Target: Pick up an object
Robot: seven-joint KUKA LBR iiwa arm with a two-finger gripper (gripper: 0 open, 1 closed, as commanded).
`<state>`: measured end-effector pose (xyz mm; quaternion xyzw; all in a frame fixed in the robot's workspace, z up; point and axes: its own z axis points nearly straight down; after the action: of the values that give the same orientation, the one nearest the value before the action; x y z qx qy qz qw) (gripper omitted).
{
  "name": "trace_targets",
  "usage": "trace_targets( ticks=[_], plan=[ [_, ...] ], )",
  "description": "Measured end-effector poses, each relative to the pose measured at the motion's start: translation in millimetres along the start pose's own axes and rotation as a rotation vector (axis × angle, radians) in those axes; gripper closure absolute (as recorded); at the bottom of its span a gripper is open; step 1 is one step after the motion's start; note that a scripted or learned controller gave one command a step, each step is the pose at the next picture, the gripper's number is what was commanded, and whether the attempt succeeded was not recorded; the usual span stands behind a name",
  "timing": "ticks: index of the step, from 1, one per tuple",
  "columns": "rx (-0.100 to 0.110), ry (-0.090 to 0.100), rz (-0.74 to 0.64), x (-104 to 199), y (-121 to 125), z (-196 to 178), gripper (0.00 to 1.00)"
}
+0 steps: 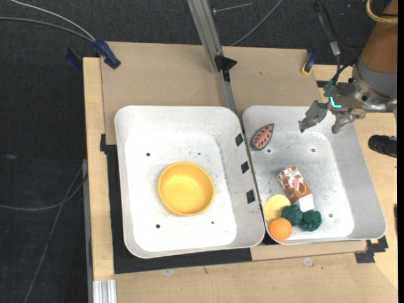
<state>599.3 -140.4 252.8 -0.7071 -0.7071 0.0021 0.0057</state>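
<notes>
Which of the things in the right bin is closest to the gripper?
The pink leaf-shaped piece, lying alone near the bin's upper left, nearest the gripper; the rest cluster at the lower edge.

Yellow bowl, upright, left of frame centre in the left bin. In the right bin: brown leaf-shaped piece, near the upper left corner; small brown-and-white carton, tilted, lower middle; pale yellow round piece, orange ball and dark green lumpy toy, clustered and touching at the lower left corner.
</notes>
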Motion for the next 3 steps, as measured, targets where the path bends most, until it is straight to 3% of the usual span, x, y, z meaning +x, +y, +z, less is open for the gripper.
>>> trace_targets(
  ticks=[1, 3],
  plan=[
    [-0.004, 0.0, 0.0, 0, 1, -2, 0.0],
    [0.007, 0.001, 0.001, -2, 2, 114, 0.0]
  ],
)
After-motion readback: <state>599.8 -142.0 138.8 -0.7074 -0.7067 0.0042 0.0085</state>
